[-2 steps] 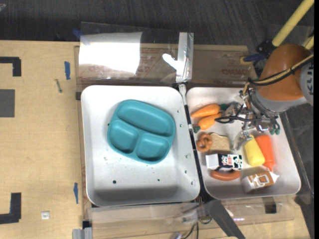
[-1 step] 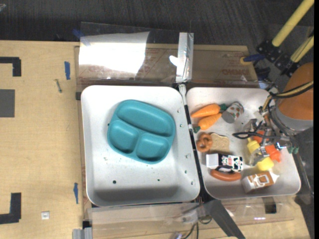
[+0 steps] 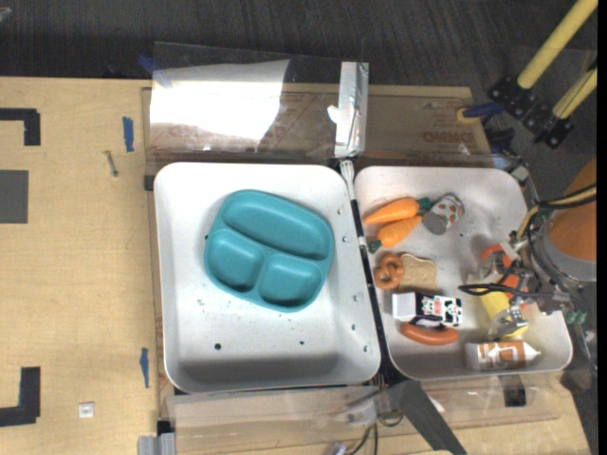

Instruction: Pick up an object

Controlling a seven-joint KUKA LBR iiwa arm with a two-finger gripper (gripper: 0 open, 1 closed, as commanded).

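Right bin (image 3: pixel 474 180) crowded; hand (image 3: pixel 512 297) at edge.

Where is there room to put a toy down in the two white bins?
Left bin: bare floor in front of the teal tray, toward the near wall, and a strip along its left side. Right bin: crowded with carrots, bread, sausage, bottle and the gripper; only a small patch by the far right corner.
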